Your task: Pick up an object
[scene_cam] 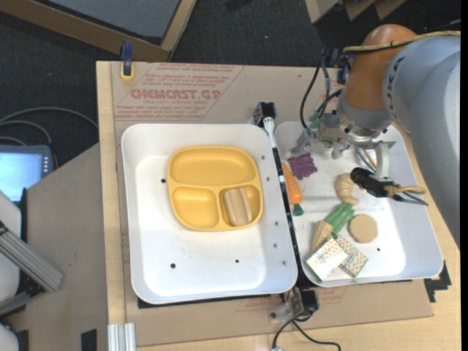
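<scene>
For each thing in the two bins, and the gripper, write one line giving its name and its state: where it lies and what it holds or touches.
Yellow tray: flat in left bin.
Wooden block: lying in tray's lower right compartment.
Carrot: lying along right bin's left wall.
Purple piece: loose in right bin.
Round biscuit: flat in right bin.
Gripper: low over right bin, holding nothing visible.

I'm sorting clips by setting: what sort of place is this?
Probably a robotics lab test bench, not a kitchen: two white bins sit on a protective board, cables trail around, and toy food such as a carrot lies inside.
</scene>
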### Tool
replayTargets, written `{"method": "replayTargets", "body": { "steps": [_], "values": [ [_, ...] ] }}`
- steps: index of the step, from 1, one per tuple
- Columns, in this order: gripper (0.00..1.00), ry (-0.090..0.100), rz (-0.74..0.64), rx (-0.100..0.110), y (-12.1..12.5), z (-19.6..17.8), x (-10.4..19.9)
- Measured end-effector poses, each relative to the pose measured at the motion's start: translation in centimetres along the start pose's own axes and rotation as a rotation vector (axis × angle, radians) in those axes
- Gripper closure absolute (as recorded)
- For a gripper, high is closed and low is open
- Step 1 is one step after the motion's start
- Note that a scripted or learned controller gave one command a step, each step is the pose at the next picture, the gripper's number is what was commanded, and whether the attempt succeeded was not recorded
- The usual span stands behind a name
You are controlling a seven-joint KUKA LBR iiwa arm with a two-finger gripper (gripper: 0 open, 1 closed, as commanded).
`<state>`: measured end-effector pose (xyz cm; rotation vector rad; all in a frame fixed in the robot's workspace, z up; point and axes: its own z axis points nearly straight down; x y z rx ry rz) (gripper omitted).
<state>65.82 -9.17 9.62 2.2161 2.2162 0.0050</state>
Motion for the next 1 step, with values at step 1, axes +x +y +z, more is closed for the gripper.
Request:
{"method": "replayTargets", "body": {
  "steps": [1],
  "values": [
    [0.0, 0.003, 0.002, 0.008, -2.04, 1.07, -0.23]
  ]
}}
